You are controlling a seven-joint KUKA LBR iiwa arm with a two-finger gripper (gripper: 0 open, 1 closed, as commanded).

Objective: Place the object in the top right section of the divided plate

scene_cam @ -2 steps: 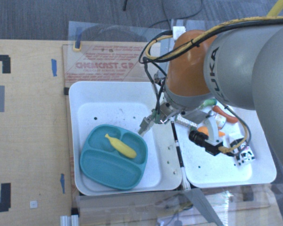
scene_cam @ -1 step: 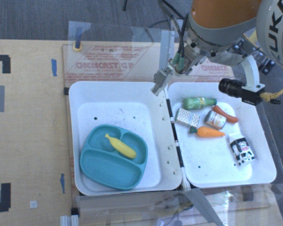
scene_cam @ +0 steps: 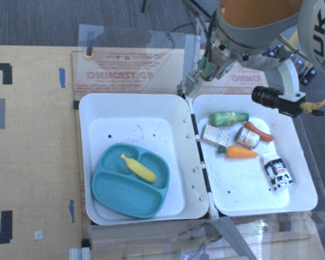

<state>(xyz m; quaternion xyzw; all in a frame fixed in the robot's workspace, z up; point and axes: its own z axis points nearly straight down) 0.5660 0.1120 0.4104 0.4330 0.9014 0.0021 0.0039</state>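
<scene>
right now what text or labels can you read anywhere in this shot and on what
"UK", part of a cut-off word, on the arm's grey housing.
Red print on the cardboard sheet: too blurred to read.
Labels on the small packet, can and carton: too small to read.

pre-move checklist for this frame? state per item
1. Divided plate sits flat in the left bin: ok.
2. Banana on the plate: ok, though it lies across the ridge between the two upper sections, so top right placement is not ok yet.
3. Gripper is over the rim between the bins, apart from the banana: ok.
4. Jaws open or shut: cannot tell.
5. Right bin holds the green bottle, carrot, can and other items, all apart from the plate: ok.
</scene>
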